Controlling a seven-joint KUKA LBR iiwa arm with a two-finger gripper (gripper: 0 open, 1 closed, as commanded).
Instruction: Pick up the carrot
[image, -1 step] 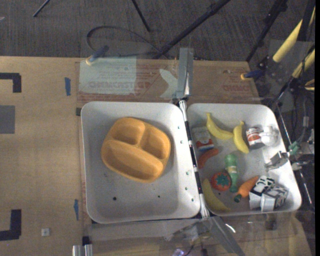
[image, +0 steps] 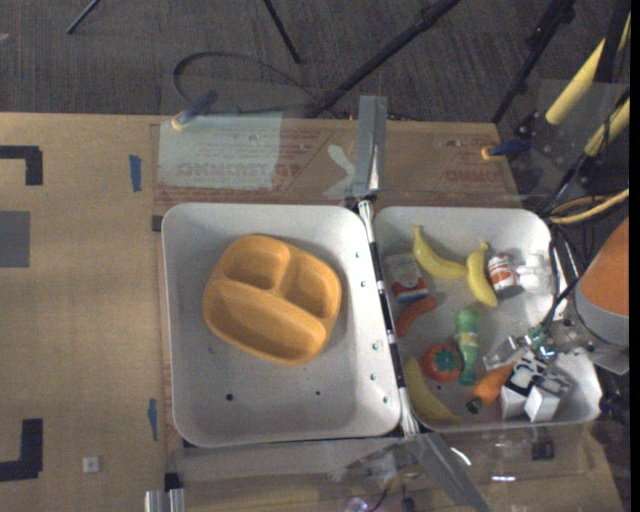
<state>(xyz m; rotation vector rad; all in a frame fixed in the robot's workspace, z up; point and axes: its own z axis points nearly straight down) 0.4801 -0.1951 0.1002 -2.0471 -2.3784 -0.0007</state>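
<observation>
The carrot (image: 490, 385) is small and orange with a dark tip, and lies slanted near the front of the right bin (image: 455, 222). My gripper (image: 532, 388) reaches in from the right and hangs low over the bin's front right corner, just right of the carrot's thick end. Its two white-and-black fingers (image: 517, 386) stand apart with nothing between them. The carrot lies beside the left finger, outside the gap.
The right bin also holds two bananas (image: 436, 256), a small jar (image: 503, 272), a red-and-white carton (image: 408, 281), a red pepper (image: 415, 315), a green bottle (image: 467, 336), a tomato (image: 441, 362) and a third banana (image: 424, 392). The left bin (image: 200, 400) bears an orange divided plate (image: 272, 297).
</observation>
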